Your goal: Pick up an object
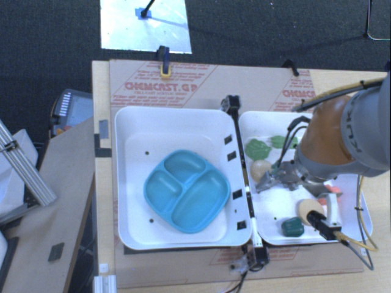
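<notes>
A dark carpeted floor surrounds the desk point(101, 78), which is covered by a printed cardboard sheet point(201, 81) carrying two shallow white bins side by side.

The left bin point(131, 127) holds one item: a blue divided plate point(186, 190) with three compartments, lying flat near the bin's centre, nothing visible in it.

The right bin point(253, 124) holds several small objects. A leafy green piece point(258, 146) lies near the dividing wall, with a second green piece point(282, 141) just beside it and partly hidden by the arm. A pale beige rounded object point(261, 167) lies below the first piece. Toward the near edge are a dark green block point(292, 227), a tan rounded object point(307, 208) and a red-and-white item point(333, 191) that is partly covered.

The gripper point(264, 182) is seen low in the right bin, just beside the beige object, apparently touching or nearly touching it. The state of the jaws cannot be told from this view, and no object is seen between them.

The beige object is judged the likeliest target. It is expected to be light, probably a hollow plastic or foam toy, with a smooth rounded surface that may slip or roll out of a pinch. It should be taken across its widest middle, with the jaws centred and lowered fully before closing. The leafy pieces are judged thin and flexible, harder to grip from above. The dark green block offers flatter sides and is judged the more secure alternative
</notes>
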